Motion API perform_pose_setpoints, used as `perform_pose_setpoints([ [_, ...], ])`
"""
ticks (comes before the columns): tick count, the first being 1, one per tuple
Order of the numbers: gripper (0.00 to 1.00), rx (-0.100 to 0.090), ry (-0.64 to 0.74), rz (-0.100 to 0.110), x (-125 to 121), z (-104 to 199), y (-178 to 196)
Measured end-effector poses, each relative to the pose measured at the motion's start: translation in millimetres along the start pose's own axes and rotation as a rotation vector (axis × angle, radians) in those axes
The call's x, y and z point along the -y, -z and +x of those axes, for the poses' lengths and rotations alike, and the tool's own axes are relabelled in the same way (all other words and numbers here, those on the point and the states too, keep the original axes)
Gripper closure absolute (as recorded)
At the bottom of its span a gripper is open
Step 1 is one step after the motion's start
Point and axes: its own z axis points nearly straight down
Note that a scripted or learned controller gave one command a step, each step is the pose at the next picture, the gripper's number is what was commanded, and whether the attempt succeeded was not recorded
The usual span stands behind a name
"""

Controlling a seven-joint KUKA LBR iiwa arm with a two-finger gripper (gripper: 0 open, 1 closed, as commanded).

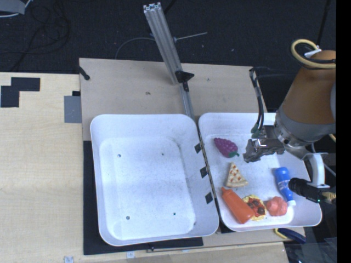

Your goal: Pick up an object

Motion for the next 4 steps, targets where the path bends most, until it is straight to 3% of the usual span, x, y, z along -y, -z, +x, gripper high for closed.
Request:
perform_pose_setpoints([
  [2,1.00,0.000,0.000,0.000,18.7,100.6,4.3],
  [3,1.00,0.001,-0.002,0.002,27.0,144.2,-20.7],
  [4,1.00,0.001,-0.003,0.000,19.9,167.7,-20.1],
])
